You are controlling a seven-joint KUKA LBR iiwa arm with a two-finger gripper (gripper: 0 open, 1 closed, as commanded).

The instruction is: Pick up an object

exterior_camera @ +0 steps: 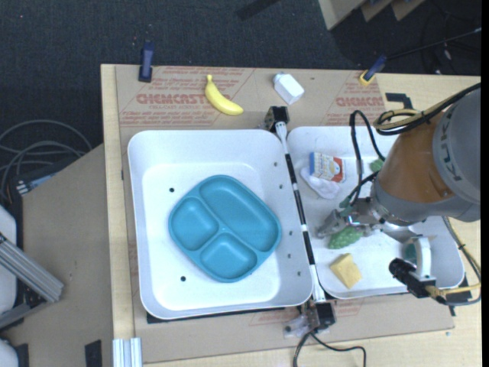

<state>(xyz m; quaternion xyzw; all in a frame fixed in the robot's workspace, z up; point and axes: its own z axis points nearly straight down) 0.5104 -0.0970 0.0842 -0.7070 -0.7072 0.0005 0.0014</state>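
In the right bin (451, 270), my gripper (348, 220) is low over the floor, just above a green leafy toy (345, 237); whether it touches the toy I cannot tell. A yellow block (345, 270) lies near the bin's front edge. At the back of the bin sits a crumpled white packet with red and blue print (327, 168). The grey and orange arm (420, 167) covers the right part of this bin.
The left bin (153, 174) holds a blue divided plate (223, 226). Behind the bins, on the bench, lie a yellow banana (221, 98) and a small white object (289, 88). Cables (382, 121) loop off the arm above the right bin.
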